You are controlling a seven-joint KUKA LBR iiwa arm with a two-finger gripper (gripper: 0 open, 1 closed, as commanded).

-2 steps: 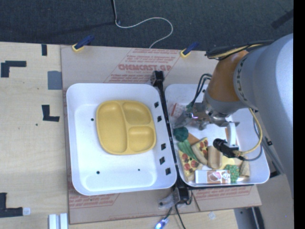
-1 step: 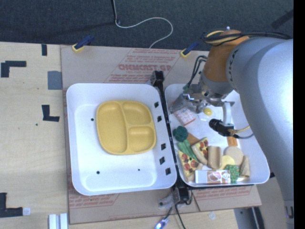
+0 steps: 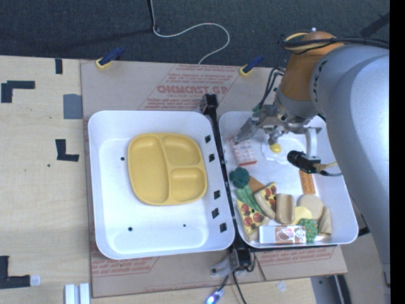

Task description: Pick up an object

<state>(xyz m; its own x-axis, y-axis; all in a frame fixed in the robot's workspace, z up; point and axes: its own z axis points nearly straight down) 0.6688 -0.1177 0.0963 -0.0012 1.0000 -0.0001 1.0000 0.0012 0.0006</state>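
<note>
- Arm reaches from the right; gripper [image 3: 273, 135] hangs low over the right bin [image 3: 338, 189], finger spread impossible to tell.
- Just below the fingertips: small yellow piece [image 3: 274, 148]; toy food pile [image 3: 278, 211] farther on.
- Left bin [image 3: 107, 170], well away, holds a yellow divided plate [image 3: 168, 168].

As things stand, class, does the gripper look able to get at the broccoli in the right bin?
Probably yes. The gripper hangs over the far end of the right bin, and the broccoli lies uncovered nearby, though a pizza slice crowds one side.

Tray [image 3: 168, 168] — in left bin [image 3: 104, 170].

A yellow divided plate [image 3: 168, 168] lies in the left white bin [image 3: 101, 189], on a cardboard sheet [image 3: 183, 87].
</note>
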